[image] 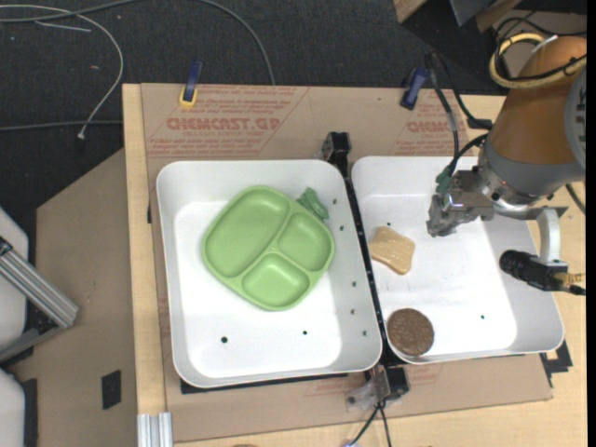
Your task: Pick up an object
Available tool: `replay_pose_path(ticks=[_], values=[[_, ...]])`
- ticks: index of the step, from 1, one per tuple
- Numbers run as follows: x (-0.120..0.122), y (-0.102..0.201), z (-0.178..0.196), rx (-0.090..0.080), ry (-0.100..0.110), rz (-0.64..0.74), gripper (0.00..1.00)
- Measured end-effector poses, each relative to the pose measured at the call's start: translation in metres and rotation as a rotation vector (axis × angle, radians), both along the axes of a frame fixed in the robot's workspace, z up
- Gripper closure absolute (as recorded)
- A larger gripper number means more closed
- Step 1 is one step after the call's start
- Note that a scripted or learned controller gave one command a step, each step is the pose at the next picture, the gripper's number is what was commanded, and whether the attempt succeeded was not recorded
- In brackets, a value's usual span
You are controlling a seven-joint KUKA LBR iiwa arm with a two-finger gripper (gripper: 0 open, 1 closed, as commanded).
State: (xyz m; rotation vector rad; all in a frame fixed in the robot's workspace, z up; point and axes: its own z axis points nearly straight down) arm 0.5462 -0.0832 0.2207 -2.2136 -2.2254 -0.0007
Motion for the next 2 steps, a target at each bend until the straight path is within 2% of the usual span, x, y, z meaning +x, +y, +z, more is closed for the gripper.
replay_pose_path(ticks=[2], values=[[0.027,0.095,-0.005,-0.001,-0.003,0.001,1.0]])
